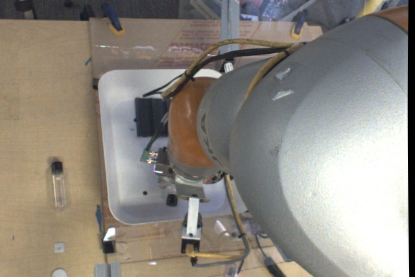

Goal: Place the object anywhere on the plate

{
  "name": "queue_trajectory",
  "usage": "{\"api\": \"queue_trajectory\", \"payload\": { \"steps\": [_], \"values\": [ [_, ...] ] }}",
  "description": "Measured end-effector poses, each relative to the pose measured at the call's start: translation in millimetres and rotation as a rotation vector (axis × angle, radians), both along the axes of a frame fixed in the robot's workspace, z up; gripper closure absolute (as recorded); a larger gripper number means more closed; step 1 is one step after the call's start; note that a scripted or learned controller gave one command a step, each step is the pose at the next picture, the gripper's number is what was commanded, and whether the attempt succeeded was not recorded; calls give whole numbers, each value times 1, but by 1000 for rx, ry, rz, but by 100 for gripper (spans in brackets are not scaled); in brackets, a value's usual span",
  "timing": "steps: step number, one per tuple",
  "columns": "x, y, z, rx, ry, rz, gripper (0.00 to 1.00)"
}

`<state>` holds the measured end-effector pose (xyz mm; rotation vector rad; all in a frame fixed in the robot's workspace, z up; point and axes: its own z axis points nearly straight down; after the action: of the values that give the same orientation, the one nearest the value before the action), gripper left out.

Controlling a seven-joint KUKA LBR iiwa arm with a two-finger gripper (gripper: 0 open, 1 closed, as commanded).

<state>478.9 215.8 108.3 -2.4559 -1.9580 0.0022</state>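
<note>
Now at far left: a small clear vial [58,183] is lying on the wooden bench [39,87], well apart from the bins.
Left bin: the white bin [120,159] is sitting with its near corner bare; the arm is covering the rest.
Gripper: the gripper [174,194] is hanging low over the bin's near part; whether it is clenched, released or grasping anything, I cannot tell.
Arm: the grey arm [324,152], with its orange band [185,133], is reaching in from the right and is hiding most of the work area.
Object: its place is hidden under the arm, so I cannot tell where it is lying.
Pointing and long axis: neither can be read.
Plate: a pale curved edge is peeking above the orange band; it may be the plate, but that is unsure.
Step in hand: judging by the low wrist, the arm is probably working at the pick.
Next move: it is calling for a confirmed hold, then a carry over the plate.
</note>
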Motion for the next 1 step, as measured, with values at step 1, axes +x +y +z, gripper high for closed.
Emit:
{"api": "queue_trajectory", "payload": {
  "steps": [1],
  "values": [
    [5,0,-17,1,-8,708,100]
  ]
}}
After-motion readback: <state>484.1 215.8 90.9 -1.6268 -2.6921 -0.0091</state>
